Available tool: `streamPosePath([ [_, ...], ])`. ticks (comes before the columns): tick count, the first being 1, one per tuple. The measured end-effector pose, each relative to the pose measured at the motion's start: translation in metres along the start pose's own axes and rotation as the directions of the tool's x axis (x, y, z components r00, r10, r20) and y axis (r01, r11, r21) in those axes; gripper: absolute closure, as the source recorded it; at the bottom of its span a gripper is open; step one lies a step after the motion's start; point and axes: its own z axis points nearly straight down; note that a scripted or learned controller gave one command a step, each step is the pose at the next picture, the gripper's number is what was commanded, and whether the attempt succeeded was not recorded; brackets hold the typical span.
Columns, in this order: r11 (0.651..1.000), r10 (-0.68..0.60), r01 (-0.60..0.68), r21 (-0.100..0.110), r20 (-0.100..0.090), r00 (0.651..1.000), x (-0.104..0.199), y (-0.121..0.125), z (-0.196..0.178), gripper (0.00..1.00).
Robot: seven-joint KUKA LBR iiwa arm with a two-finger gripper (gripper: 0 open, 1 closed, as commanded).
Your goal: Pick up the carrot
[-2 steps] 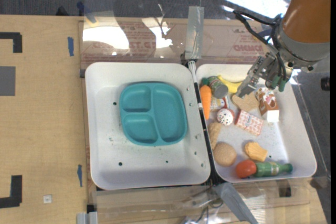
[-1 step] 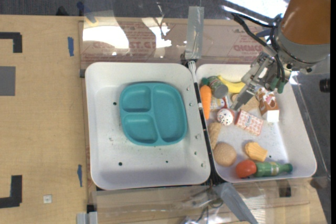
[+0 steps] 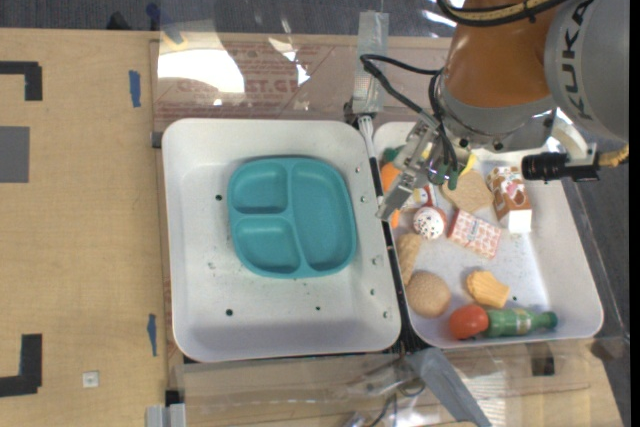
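Note:
The carrot is an orange toy with a green top, lying against the left wall of the right bin, near its back. My gripper hangs right over it, slanting down to the left, and covers most of it. Orange shows on either side of the gripper's tip. The slant view does not reveal whether the carrot is held. The orange band and grey wrist of the arm fill the space above the bin's back right.
The left bin holds a teal divided plate. Several toy foods share the right bin: a spotted white ball, a pink wafer, a round bun, a tomato, a green bottle and a cake slice.

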Motion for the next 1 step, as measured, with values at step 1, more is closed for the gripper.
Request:
streamPosePath([
  [1, 0.996, -0.095, 0.095, -0.001, 0.003, 0.995, -0.0295, 0.0178, 0.0509, 0.0],
])
